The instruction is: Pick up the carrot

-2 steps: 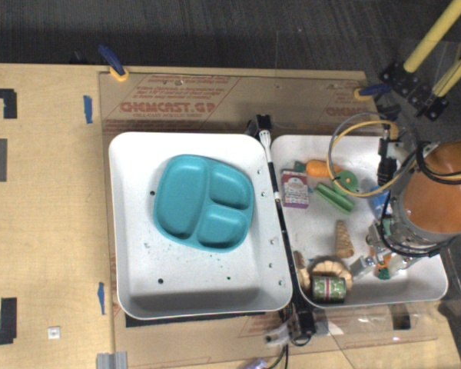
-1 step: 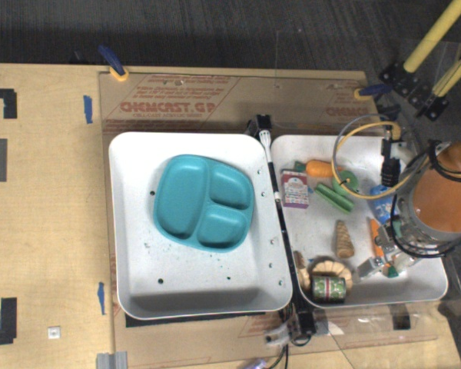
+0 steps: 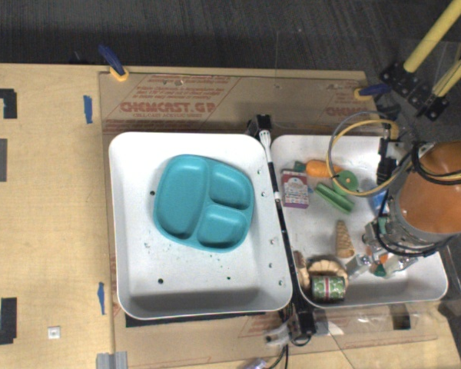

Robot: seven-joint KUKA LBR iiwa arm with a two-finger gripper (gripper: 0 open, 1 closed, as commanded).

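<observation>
1. Camera view, from above at a slant: two shallow white bins side by side on a wooden bench (image 3: 46, 206), left bin (image 3: 131, 283) and right bin (image 3: 430, 287).
2. In the left bin, a teal divided plate (image 3: 203, 201), near the middle, with three compartments.
3. In the right bin, toward 11 o'clock, the carrot (image 3: 317, 168), small and orange, lying flat, just beside a green ring (image 3: 346, 181) at its 4 o'clock.
4. At the carrot's 8 o'clock, a small pink-and-white carton (image 3: 296, 189); a green wedge-shaped piece (image 3: 334, 198) below the ring.
5. Near the bin's centre, an ice cream cone (image 3: 343, 238); at 7 o'clock, a round brown-and-white piece (image 3: 325, 267) touching a green can (image 3: 328, 286).
6. Arm in from 3 o'clock, orange band (image 3: 438, 194) above the wrist; gripper (image 3: 380, 264) low at the right bin's 5 o'clock, well apart from the carrot.
7. Fingers: cannot tell, open or closed; nothing discernible between them.
</observation>
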